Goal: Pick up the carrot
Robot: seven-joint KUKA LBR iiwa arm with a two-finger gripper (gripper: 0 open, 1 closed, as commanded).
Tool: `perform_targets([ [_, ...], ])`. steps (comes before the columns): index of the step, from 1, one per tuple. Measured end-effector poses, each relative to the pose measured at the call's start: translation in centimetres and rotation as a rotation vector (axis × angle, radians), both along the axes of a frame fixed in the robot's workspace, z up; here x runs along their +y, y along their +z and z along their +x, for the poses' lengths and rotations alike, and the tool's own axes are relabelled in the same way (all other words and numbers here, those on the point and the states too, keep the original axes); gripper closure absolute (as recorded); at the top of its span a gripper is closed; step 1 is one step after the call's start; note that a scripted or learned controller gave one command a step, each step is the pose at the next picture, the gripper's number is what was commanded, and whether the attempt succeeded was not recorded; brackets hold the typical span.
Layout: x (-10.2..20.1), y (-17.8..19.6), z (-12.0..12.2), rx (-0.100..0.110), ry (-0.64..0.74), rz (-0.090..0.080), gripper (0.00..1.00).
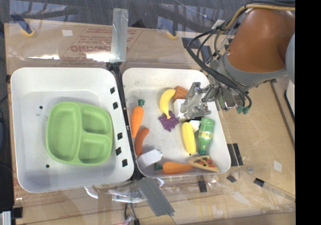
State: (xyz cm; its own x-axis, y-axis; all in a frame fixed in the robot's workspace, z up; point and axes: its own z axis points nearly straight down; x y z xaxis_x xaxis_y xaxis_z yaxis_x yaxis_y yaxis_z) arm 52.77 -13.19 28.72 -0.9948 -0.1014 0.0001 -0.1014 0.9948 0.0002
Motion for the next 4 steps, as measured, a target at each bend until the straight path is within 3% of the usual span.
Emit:
perform_targets([
  [1, -1.7, -0.3, 0.5, -0.005, 0.053, -0.002, 1.0],
  [2, -3.9, -0.6, -4.0, -0.001, -0.002, -0.002, 1.0],
  [3, -3.9, -5.4, 2.2, 0.003, 0.033, 0.002, 1.0],
  [4, -5.1, -7.2, 9.7, 0.0, -0.006, 0.0, 1.0],
])
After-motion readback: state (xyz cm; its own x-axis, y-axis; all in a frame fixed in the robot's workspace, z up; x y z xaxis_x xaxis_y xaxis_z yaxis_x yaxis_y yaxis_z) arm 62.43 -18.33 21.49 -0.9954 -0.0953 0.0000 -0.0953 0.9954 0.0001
